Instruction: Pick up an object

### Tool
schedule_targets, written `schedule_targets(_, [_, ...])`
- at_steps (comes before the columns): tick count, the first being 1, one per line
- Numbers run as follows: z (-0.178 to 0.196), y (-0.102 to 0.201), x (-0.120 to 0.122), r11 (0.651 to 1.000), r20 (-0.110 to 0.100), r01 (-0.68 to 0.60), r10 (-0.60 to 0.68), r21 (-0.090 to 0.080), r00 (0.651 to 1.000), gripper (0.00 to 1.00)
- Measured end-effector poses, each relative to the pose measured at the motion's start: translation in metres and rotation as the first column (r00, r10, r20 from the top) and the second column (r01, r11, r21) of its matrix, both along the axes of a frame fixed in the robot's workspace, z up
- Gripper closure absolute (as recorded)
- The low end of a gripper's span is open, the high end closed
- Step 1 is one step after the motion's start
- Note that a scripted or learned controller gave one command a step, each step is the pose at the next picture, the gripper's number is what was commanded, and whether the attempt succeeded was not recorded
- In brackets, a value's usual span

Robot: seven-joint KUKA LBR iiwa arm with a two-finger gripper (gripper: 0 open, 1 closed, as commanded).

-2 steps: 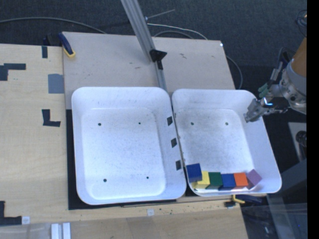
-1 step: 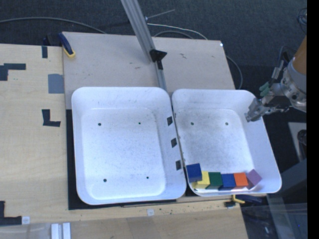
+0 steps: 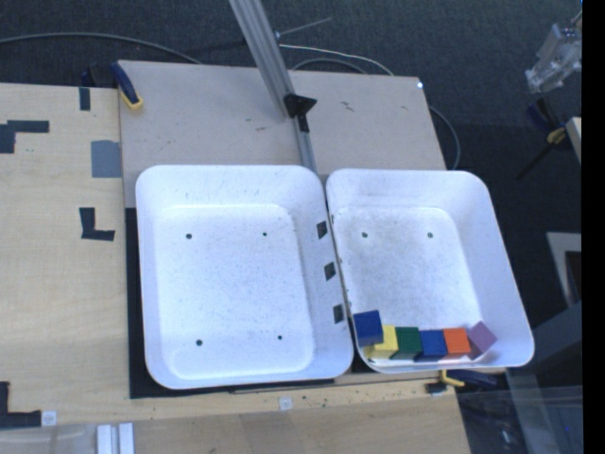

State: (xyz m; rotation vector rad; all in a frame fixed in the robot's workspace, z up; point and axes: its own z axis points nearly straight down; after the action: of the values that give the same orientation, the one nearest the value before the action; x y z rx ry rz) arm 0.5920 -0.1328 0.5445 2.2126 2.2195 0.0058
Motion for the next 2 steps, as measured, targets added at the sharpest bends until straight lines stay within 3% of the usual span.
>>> schedule_targets(1, [-0.237,0.126,-0.028,1.0,-0.018,-0.001,0.001,0.004,1.0,1.0])
schedule_targets(2, [-0.006,0.14,-0.052,1.0,0.0,0.0,0.0,0.003,1.0,1.0])
